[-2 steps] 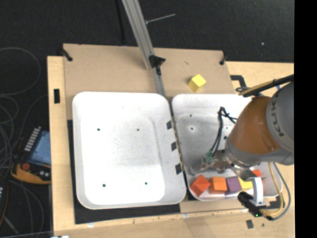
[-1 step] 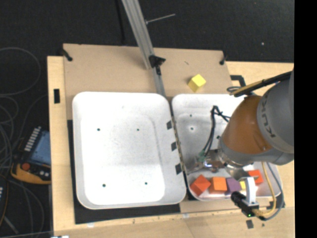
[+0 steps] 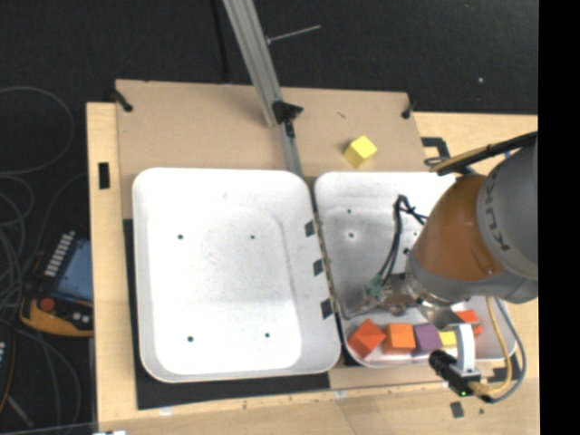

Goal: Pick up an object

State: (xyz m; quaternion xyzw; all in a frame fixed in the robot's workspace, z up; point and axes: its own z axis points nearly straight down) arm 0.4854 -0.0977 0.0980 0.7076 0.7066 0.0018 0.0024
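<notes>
Blocks sit crowded in the lower corner of the right bin, toward the bottom right of the frame: an orange-red block at the left of the row, an orange block just beside it, then a purple block and a small yellow block, with another orange piece peeking out slightly above and to the right. They lie close together, touching or nearly so, along the bin's lower wall.

The arm reaches in from the right edge, its grey body and orange band covering much of the right bin's right half. The gripper hangs low over the bin just above the row of blocks; it is too hidden under the wrist and dark cables to tell whether it is wide or closed, and no block can be seen in it.

The left bin fills the centre-left of the frame. A yellow cube lies on the tan board above the right bin, well apart from the others. A metal strut slants down from the top centre.
</notes>
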